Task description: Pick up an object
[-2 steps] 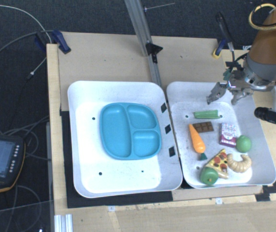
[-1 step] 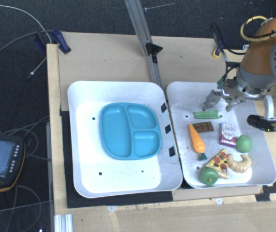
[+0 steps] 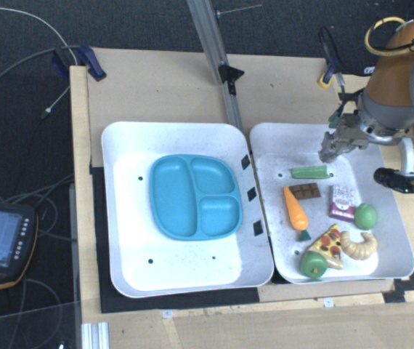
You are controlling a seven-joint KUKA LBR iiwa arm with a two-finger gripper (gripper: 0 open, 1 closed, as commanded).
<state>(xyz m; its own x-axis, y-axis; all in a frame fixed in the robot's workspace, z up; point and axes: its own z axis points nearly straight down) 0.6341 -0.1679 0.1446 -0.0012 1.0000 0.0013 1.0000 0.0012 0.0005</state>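
Observation:
The right bin point(image 3: 272, 151) holds several toy foods: a green pod point(image 3: 309, 171), a brown chocolate bar point(image 3: 307, 190), an orange carrot point(image 3: 295, 208), a pink packet point(image 3: 342, 201), a green lime point(image 3: 365, 216), a pizza slice point(image 3: 327, 241), a tan croissant point(image 3: 359, 245) and a green apple point(image 3: 313, 265). My gripper point(image 3: 333, 147) hangs over the bin's far side, just above and right of the green pod. Nothing shows between its fingers.
The left bin point(image 3: 120, 195) bears a blue divided plate point(image 3: 195, 196). A metal pole point(image 3: 210, 38) rises between the bins at the back. Clamps sit on the bench's far edge, and a black fitting point(image 3: 399, 180) juts in at the right.

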